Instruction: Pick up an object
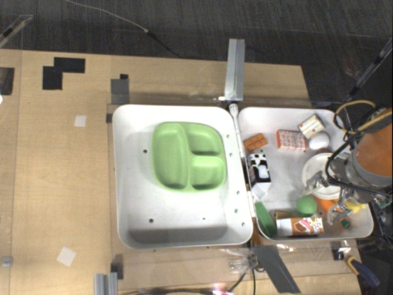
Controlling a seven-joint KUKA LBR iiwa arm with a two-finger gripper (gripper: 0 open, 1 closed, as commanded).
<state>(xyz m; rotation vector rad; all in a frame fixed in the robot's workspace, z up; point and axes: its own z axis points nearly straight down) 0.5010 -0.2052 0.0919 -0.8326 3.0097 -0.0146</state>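
I see two white bins side by side on the bench (55, 165). The left bin (132, 220) holds one big thing, a green tray with sections (187, 155), lying flat near the middle. It is alone there, so it would be easy to reach, but it looks wide for two fingers.

The right bin (282, 174) is where the small things are. The arm (371, 152) comes in from the right and hangs low over the right end of this bin, so I think it is going for something there. Near it I see a green ball (306, 204), a white bowl (319, 168) and a small orange piece (336, 212). A flat brown and white box (299, 226) lies along the front wall, just beside a green lid-like thing (264, 219). At the back are an orange and white carton (291, 139), a white egg shape (318, 142) and a small brown biscuit-like block (255, 142). A black and white packet (260, 166) lies by the wall between the bins.

The gripper (341, 201) is hard to make out. Cables and the grey wrist cover it, so I cannot tell if it is open, closed or holding anything. Part of the bowl is hidden under the arm too, and the arm is cut off at the picture's edge.
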